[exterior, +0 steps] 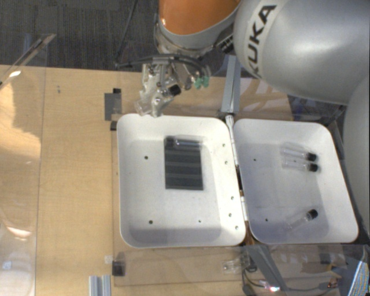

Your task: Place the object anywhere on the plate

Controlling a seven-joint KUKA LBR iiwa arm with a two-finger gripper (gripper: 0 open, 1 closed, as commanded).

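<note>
Clear plastic tube (184, 140) across the far end of the dark grey ribbed rectangular plate (184, 169). Pale metal two-finger gripper (148, 106) beyond the plate's far-left corner; open or closed, impossible to tell. Three clear black-capped tubes (296, 155) well right of the plate.

The grey arm (300, 52) is seen reaching in from the upper right, with its orange band (193, 14) cut off by the top edge. Below the band, the gripper (148, 107) is pointed downward and tilted slightly leftward.
</note>
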